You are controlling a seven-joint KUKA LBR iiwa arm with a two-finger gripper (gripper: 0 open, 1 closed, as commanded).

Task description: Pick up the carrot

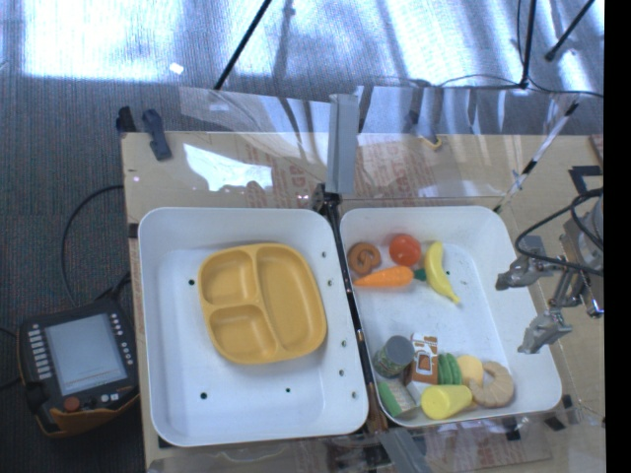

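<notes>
The bench [237, 170] carries 2 white bins. The left bin [163, 264] lies far to the left of the gripper and holds a yellow tray [262, 302] with 3 compartments. The right bin [483, 230] lies just left of the gripper, its right rim passing under the fingers.

The gripper [527, 305] hangs over that right rim, near the middle of its length. Its 2 fingers [540, 333] are spread apart with nothing between them.

The carrot [385, 278] lies well to the left of the gripper, in the upper left part of the right bin, on its side with its green end pointing toward the gripper. A banana [437, 271] sits between carrot and gripper, just beside the carrot's green end. A tomato [404, 249] is just above the carrot, and a small brown donut [364, 257] is left of the tomato, farther from the gripper.

Below and left of the gripper, along the bin's lower edge, is a cluster: a tan donut [492, 386] nearest, then a yellow cup [446, 401], a green vegetable [450, 369], a small carton [425, 357] and a grey can [395, 356] farthest.

A teach pendant [79, 363] sits on the floor, far left.
</notes>
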